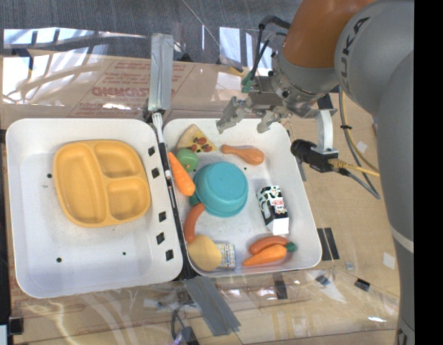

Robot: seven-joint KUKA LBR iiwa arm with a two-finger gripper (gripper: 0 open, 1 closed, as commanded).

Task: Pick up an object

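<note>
Over the right bin's (299,192) far edge, the tool (248,121) hangs with fingers spread, holding nothing. Nearest target: the drumstick (243,154) just below. I'd drop straight down and close across its narrow middle.

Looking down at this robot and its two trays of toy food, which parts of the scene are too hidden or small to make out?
- Sausage: its upper end is tucked under the teal bowl in the camera view.
- Milk carton: its print is too small to read.
- Yellow packet: label blurred, partly behind the bin's rim.
- Claw: its top is covered by the arm's wrist.
</note>
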